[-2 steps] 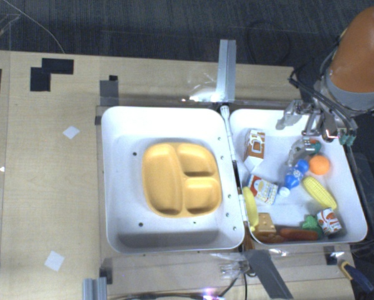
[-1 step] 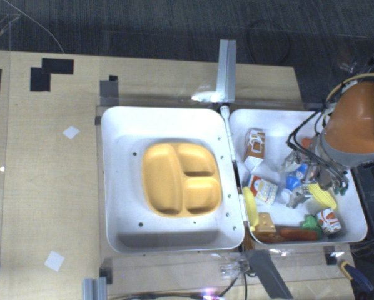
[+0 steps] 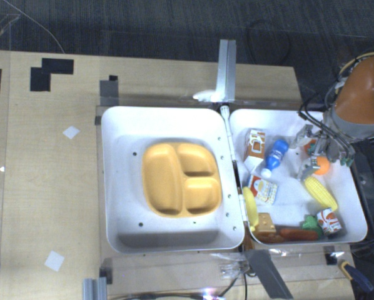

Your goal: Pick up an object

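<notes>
My gripper (image 3: 307,150) hangs low over the right bin (image 3: 361,220), near its back right part, and looks open, its two fingers spread apart. A small red-orange patch shows between them; I cannot tell what it is. An orange ball (image 3: 323,165) lies just right of the lower finger. A corn cob (image 3: 321,193) is in front of it. To the left lie a blue bottle (image 3: 274,155), a juice carton (image 3: 256,144) and a small packet (image 3: 262,189). The gripper holds nothing.
Along the right bin's front wall are a yellow banana (image 3: 250,208), a brown block (image 3: 264,224), a sausage (image 3: 296,234), a green piece (image 3: 311,222) and a small can (image 3: 330,221). The left bin (image 3: 118,167) holds a yellow compartment tray (image 3: 181,178).
</notes>
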Controlling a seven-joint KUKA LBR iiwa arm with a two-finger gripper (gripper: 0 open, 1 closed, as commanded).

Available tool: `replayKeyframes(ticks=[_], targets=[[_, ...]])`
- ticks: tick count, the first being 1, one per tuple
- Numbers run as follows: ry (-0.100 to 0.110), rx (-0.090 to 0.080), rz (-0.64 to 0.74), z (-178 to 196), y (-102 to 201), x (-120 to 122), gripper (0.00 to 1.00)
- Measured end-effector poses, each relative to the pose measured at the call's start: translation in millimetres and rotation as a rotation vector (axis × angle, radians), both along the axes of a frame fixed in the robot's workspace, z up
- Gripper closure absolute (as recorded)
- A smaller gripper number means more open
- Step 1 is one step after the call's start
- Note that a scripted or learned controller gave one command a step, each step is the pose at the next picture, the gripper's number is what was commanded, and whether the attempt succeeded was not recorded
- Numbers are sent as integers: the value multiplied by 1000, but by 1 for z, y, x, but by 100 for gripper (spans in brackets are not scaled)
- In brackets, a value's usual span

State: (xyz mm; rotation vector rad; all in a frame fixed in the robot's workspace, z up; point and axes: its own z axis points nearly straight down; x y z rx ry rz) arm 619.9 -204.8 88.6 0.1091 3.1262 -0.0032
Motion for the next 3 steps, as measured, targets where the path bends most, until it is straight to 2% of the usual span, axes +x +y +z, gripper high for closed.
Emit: replayKeyframes(ticks=[1, 2, 3], targets=[[0, 6, -261, 22, 89, 29, 0], [-16, -7, -78, 10, 108, 37, 0], [0, -2, -117, 27, -8, 6, 0]])
